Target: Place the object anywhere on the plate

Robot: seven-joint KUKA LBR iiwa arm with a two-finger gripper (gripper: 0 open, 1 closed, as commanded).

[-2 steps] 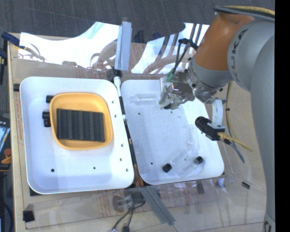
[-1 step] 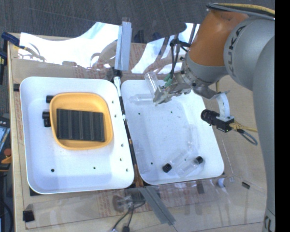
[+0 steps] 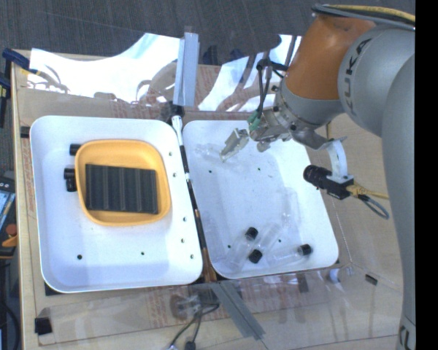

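Observation:
The yellow plate (image 3: 95,155) lies in the left bin (image 3: 51,254), with a dark ribbed panel across its middle. Clear plastic objects with black caps (image 3: 252,234) lie in the near part of the right bin (image 3: 226,195); two more caps (image 3: 255,255) (image 3: 304,250) show close by. My gripper (image 3: 248,143) hangs over the far edge of the right bin, well behind those objects. Its two fingers stand apart and I see nothing between them.
Two small black pieces (image 3: 70,179) sit at the plate's left side in the left bin. A black cylindrical part with a cable (image 3: 327,181) sticks out by the right bin's right rim. A grey upright bar (image 3: 186,68) stands behind the divider between the bins.

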